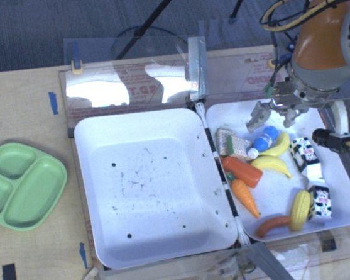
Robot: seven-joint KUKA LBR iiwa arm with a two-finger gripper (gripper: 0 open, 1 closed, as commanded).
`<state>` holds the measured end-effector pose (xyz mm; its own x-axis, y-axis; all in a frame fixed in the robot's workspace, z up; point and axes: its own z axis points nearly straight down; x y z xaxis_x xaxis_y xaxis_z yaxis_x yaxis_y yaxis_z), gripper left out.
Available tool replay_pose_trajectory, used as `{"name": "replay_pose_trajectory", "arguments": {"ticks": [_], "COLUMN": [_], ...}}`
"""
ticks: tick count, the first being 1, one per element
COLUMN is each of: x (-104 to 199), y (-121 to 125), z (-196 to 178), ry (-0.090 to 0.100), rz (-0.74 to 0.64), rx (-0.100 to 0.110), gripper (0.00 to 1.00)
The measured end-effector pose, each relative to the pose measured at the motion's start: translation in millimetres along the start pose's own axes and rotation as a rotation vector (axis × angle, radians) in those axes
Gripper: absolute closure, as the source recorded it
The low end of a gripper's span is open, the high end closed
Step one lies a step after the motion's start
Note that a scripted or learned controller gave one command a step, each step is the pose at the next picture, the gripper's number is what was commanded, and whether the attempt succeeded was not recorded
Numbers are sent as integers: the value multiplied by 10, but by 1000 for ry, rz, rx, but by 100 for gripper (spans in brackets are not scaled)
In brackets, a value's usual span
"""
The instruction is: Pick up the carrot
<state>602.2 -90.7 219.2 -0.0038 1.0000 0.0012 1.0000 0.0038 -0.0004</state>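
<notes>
The carrot [245,197] lies in the right bin [348,210], close against the wall that this bin shares with the left bin [149,184], its thick end toward the far side and its tip pointing to the near edge. Just beyond the carrot's thick end sits an orange-red bottle-like item [243,170], touching or nearly touching it. Farther from the carrot, toward the bin's far corner, a patterned packet [228,141] rests by the same wall. A blue bottle with a white cap [261,142] lies to the right of that packet, and two bananas [275,158] lie right of the carrot, past the orange-red item. Toward the near edge from the carrot's tip a reddish sausage [273,225] and a yellow lemon-like piece [300,208] lie side by side. Two black-and-white cartons [312,176] stand farthest from the carrot, along the bin's right side.

The gripper [276,113] hangs above the bin's far part, beyond the blue bottle and well apart from the carrot. Its fingers [257,116] are spread wide with nothing between them.
</notes>
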Motion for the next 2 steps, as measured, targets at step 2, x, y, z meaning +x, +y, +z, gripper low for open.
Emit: {"name": "replay_pose_trajectory", "arguments": {"ticks": [2], "x": [572], "y": [-51], "z": [347], "ry": [-1], "rz": [-37], "rx": [-2], "gripper": [0]}}
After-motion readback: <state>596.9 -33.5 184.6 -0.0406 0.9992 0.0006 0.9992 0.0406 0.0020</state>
